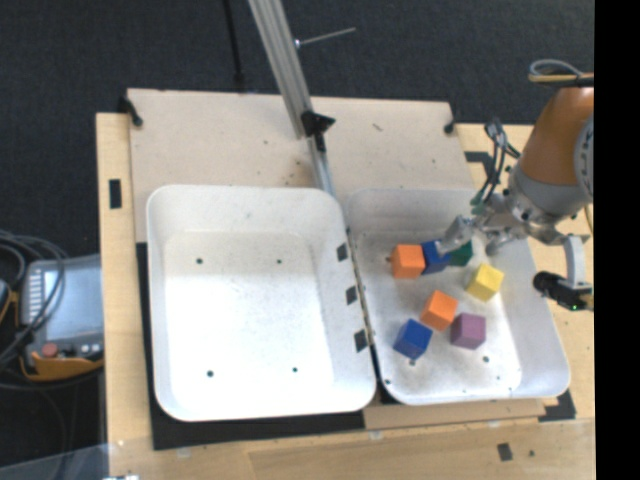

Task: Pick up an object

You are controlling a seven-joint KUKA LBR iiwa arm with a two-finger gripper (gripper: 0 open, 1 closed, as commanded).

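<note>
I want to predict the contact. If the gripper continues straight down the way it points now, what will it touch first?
Probably the green block, or the blue block beside it: the gripper hangs just above both, though depth is unclear here.

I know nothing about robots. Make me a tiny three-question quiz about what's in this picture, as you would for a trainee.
1. True or false: the blocks lie in the left bin.
2. What colour is the block nearest the right bin's front right corner?
3. The gripper is above: A) the yellow block B) the green block C) the lower orange block

Key: 1 false; 2 purple; 3 B
</note>
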